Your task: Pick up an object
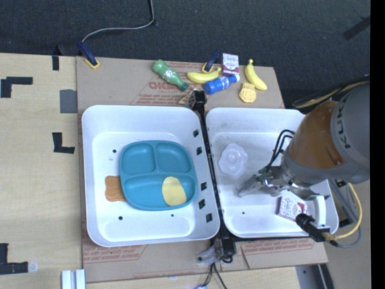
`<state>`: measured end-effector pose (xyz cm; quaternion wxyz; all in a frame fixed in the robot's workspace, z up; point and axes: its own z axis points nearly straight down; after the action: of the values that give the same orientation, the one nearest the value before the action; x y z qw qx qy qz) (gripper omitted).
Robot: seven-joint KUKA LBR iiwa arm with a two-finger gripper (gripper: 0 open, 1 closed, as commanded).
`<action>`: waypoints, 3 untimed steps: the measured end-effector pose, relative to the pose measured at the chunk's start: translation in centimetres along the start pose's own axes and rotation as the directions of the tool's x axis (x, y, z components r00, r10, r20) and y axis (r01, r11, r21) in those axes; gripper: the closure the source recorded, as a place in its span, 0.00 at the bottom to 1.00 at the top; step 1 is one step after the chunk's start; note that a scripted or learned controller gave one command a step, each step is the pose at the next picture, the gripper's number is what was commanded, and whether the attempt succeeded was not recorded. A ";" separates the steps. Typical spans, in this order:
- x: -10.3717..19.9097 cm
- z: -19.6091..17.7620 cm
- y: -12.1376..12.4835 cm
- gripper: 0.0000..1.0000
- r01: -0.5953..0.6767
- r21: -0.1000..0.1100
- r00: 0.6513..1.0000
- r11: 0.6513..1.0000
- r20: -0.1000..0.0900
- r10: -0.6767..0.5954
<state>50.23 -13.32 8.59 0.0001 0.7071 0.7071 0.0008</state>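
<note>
A clear, crumpled plastic cup (233, 160) lies in the right white bin (258, 116), toward that bin's left wall and nearer its far edge than its near one. Just beside it, toward the near edge, sits the end effector (245, 189) of the grey arm with its orange band (316, 140); the metal tip points left and low over the bin floor, close to the cup but apart from it. Whether the tip is spread or closed cannot be told, and nothing is seen caught in it. A small red-and-white printed packet (290, 208) lies in the same bin near its near right corner, partly under the wrist.

The left white bin (96, 161) touches the right one along a dark seam. In it rests a blue divided plastic tray (150, 164) with a pale yellow rounded piece (174, 191) in its near right compartment. A flat orange-brown piece (112, 188) pokes out from under the tray's left edge.

On the cardboard at the counter's far edge, beyond the bins, lie a green bottle (169, 74), a yellow banana (203, 76), a blue bottle (218, 85), a small red-and-white box (230, 62), a second yellow banana (254, 77) and a yellow waffle-textured piece (246, 93).
</note>
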 end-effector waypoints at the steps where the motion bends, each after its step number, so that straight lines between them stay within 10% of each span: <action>1: -9.2 -7.8 1.1 0.00 -0.002 0.000 1.000 1.000 0.004 0.002; 3: -4.0 -1.0 16.3 0.00 0.002 0.004 1.000 1.000 0.000 -0.002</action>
<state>66.49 -17.28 9.58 -0.0013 0.7064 0.7078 -0.0006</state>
